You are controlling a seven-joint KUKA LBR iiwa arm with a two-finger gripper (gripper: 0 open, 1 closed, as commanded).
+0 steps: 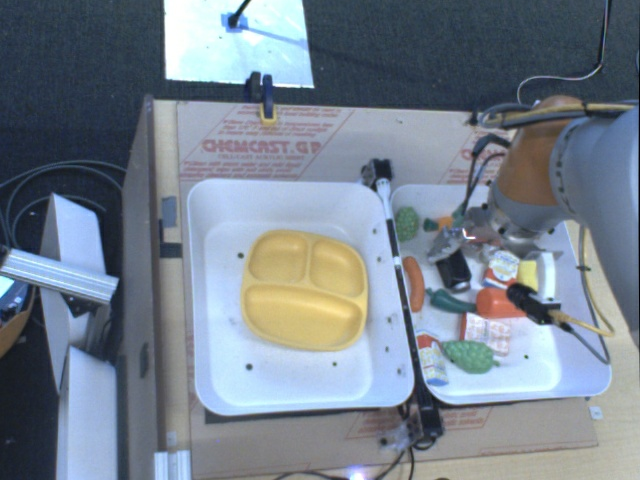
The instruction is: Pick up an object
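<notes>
The arm comes in from three o'clock and its gripper (pixel 452 258) is low in the right bin (pixel 575 373), over the clutter at the bin's ten o'clock side. Whether it is released or clenched I cannot tell; the wrist hides that end.

Candidate objects lie packed together there: a small dark block (pixel 453 269) right under the gripper, an orange carrot-like piece (pixel 413 282) along the nine o'clock wall, a green leafy piece (pixel 407 222) at eleven o'clock, a red-orange piece (pixel 497 302) near the centre, and a bumpy green piece (pixel 469 356) toward six o'clock. The left bin (pixel 215 298) carries a yellow divided tray (pixel 303 290).

To do this step well, I would commit to the dark block, since it sits nearest the gripper. Straddle its narrow sides, descend straight so neighbours are not nudged, and close firmly before lifting. The risk, as I judge it, is crowding: adjacent packets touch or nearly touch it, so a skewed approach may pinch two things or push the block away.
</notes>
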